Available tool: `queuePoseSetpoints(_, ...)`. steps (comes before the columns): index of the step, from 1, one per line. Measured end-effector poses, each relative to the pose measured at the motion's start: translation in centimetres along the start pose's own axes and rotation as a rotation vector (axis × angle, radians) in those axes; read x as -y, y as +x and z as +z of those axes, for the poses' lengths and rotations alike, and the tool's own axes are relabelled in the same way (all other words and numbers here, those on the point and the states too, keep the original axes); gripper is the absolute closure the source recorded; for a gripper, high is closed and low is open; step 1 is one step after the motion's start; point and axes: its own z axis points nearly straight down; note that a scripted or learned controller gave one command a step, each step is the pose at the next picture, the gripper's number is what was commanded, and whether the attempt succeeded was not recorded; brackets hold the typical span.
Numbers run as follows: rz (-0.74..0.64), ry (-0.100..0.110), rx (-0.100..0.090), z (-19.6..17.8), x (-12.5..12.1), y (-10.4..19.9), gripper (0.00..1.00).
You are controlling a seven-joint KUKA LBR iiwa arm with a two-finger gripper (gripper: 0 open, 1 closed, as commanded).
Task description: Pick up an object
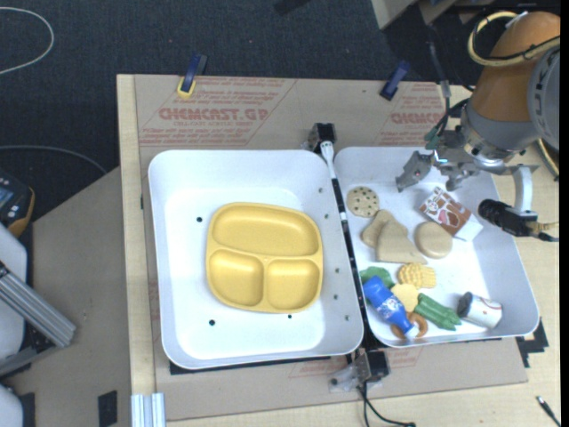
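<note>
Open jaws of gripper (pixel 433 172) above right bin (pixel 511 274), empty.

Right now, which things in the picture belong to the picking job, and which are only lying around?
For the job:
- gripper, jaws spread, over the right bin
- snack packet just below it
- cookie
- blue bottle
- corn piece

Lying about:
- yellow divided plate in the left bin
- clamps on the board
</note>
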Motion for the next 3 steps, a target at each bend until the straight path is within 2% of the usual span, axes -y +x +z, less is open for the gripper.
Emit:
queuePoseSetpoints(1,0.000,-0.010,0.007,5.4,-0.8,0.5,0.00)
queuePoseSetpoints(2,0.002,-0.023,0.008,5.4,-1.2,0.3,0.00)
queuePoseSetpoints(3,0.001,-0.031,0.013,4.2,-1.4,0.2,1.00)
